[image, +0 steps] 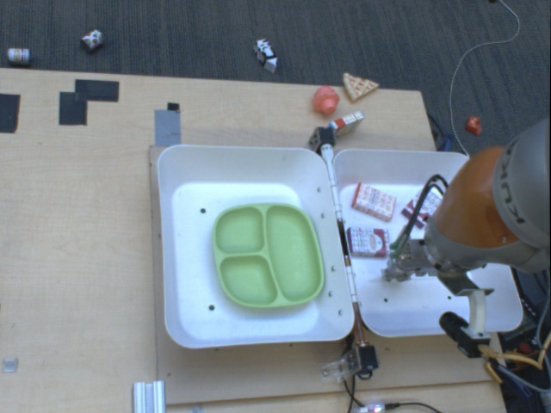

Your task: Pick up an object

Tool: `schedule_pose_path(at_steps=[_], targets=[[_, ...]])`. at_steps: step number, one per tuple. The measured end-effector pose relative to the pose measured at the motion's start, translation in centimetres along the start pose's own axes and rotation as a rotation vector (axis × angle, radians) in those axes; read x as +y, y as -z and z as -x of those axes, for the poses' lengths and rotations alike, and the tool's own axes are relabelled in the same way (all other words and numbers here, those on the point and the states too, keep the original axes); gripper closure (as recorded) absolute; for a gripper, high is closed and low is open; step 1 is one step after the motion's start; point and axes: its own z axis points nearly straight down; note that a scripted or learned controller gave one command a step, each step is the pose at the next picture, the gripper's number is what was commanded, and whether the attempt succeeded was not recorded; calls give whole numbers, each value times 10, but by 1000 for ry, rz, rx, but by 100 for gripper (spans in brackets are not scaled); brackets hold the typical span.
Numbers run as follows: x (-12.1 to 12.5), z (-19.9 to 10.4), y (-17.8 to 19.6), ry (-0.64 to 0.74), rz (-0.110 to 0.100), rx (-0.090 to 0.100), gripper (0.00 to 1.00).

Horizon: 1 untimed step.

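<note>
The right bin (405, 312) holds a red and white packet (374, 200) near its back, a second small red and white packet (368, 242) close to its left wall, and a third packet (424, 205) half hidden behind the arm. My gripper (398, 268) hangs low over the bin floor, just right of and in front of the second packet. The grey wrist and orange band cover its fingers from above. I see nothing held.
The left bin (185, 231) contains a green divided plate (269, 255). On the bench behind the bins lie a red ball (325, 100), a pizza-slice toy (360, 85) and a small marker-like item (347, 122). Cables run along the right edge.
</note>
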Motion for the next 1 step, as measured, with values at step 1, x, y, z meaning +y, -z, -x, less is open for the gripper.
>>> schedule_pose_path(at_steps=[1], targets=[[0, 0, 0, -1, 0, 0, 0]])
